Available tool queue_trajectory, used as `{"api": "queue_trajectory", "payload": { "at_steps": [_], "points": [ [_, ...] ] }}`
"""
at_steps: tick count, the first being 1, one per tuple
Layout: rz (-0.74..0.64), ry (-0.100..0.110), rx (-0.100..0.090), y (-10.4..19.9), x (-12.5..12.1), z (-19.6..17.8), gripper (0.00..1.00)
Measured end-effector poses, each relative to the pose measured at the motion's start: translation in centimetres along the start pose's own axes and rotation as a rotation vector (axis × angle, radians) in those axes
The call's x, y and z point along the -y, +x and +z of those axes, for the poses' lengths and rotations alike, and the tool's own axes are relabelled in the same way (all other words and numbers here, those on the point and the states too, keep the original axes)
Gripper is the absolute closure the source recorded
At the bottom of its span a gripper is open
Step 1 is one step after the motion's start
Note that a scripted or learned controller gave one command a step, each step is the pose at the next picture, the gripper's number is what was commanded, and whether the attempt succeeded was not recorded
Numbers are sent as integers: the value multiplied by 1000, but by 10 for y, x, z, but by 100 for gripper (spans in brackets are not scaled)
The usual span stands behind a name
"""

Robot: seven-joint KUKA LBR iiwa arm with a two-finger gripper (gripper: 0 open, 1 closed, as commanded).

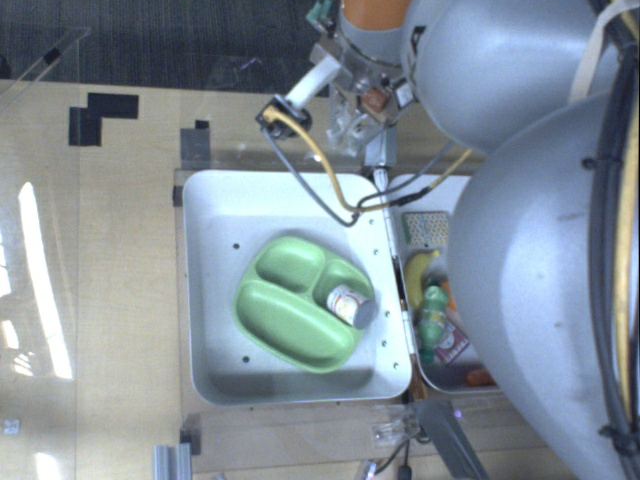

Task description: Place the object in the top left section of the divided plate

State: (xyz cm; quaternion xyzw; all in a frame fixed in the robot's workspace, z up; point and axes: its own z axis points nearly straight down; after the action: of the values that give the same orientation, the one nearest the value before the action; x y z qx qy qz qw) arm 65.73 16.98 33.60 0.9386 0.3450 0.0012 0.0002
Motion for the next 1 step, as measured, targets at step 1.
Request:
{"api": "queue_trajectory", "payload": {
  "at_steps": [1],
  "points": [
    [283, 0, -2, -22, -18, -61, 100]
  ]
}}
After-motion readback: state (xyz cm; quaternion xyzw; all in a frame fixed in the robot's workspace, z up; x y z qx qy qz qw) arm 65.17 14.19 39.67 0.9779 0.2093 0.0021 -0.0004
